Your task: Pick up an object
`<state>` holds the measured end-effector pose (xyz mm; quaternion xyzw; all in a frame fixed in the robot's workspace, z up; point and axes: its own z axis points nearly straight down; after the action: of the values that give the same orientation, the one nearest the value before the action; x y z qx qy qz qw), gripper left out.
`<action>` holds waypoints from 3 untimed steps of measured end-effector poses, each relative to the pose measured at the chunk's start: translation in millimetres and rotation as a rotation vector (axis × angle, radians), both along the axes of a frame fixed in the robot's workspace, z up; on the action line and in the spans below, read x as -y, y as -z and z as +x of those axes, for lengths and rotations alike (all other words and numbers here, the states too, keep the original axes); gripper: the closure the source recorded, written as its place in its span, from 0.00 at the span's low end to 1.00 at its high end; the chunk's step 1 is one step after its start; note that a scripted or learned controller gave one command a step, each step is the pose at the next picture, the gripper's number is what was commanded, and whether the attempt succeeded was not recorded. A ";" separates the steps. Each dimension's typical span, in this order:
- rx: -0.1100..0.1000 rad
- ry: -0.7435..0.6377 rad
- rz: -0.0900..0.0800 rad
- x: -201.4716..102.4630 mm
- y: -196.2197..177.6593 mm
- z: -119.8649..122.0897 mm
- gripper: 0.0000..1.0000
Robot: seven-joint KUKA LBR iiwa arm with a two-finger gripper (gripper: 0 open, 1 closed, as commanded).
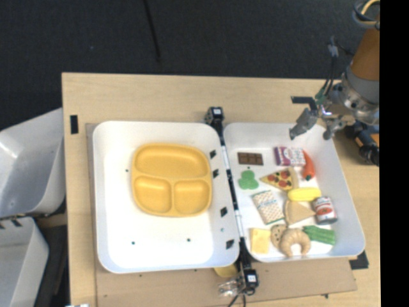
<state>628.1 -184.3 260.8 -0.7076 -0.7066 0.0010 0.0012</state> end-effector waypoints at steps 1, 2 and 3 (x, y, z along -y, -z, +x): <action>0.008 -0.010 -0.001 -55.9 -37.3 62.3 0.00; 0.000 -0.006 -0.006 -49.5 -44.0 59.4 1.00; 0.006 -0.007 0.000 -95.4 -89.7 62.5 1.00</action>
<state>690.6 -89.0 350.5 -0.7050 -0.7092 -0.0010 -0.0010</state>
